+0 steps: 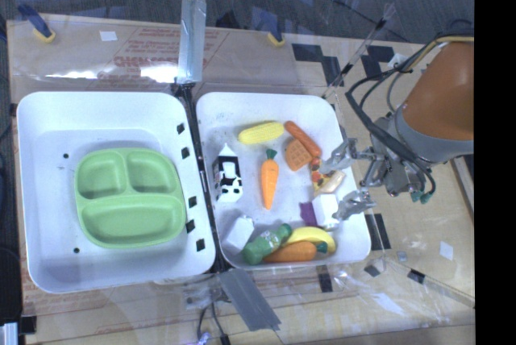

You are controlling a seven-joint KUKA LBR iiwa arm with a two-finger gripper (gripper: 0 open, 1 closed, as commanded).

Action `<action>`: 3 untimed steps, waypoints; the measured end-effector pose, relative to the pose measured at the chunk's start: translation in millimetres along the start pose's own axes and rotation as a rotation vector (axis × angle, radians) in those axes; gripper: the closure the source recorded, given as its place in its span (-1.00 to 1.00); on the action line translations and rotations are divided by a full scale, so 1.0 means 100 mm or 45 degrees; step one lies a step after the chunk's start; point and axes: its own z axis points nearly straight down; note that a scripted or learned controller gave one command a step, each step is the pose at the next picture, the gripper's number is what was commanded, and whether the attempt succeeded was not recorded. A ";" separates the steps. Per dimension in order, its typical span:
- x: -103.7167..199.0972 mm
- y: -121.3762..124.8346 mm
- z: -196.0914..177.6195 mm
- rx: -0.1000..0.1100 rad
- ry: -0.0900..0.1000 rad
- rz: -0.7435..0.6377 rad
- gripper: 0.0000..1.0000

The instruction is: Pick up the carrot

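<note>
The carrot [268, 182] is orange with a green top. It lies lengthwise in the middle of the right bin [211, 114], with its green end pointing to the far side. My gripper [348, 178] hangs over that bin's right rim, well to the right of the carrot. It is open, one metal finger [344, 151] on the far side and the other on the near side. Nothing sits between them.
Around the carrot lie a yellow corn cob [260, 132], a sausage [303, 139], a waffle [297, 155] and a cow-print carton [228, 176]. A green bottle [266, 243] and a banana [313, 236] lie at the front. The left bin holds a green divided plate [129, 197].
</note>
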 end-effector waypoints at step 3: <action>-0.40 0.76 1.44 0.000 -0.004 -0.052 1.00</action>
